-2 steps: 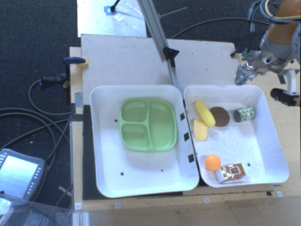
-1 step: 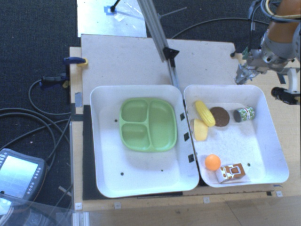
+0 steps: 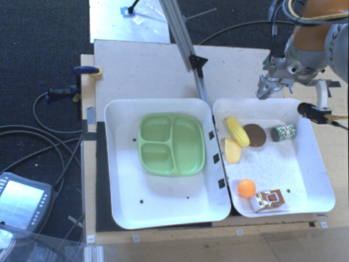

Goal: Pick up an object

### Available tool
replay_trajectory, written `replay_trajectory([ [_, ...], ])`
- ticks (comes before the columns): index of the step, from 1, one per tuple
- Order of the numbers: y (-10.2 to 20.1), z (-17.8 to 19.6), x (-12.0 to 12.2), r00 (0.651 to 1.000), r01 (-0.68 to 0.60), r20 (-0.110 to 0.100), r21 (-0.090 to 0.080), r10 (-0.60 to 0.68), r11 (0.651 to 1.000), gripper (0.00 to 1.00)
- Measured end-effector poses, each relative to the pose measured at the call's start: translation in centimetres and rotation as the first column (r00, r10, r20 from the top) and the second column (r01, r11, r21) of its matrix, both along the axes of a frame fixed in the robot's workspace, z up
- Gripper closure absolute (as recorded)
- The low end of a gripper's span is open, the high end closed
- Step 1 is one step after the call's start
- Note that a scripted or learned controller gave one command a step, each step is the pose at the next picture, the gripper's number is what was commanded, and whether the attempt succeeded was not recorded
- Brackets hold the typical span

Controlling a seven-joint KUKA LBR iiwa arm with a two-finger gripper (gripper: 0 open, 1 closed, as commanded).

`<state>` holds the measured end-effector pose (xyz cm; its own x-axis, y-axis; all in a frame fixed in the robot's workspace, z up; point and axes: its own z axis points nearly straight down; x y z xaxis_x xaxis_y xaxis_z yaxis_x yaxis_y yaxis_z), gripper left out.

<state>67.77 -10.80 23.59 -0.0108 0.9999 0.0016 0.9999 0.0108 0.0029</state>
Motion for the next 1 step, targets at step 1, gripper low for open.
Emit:
replay_trajectory([
  [1,5.18,1.04,-1.22,1.000,0.000,-0.002,0.001,0.000,1.000,1.00],
])
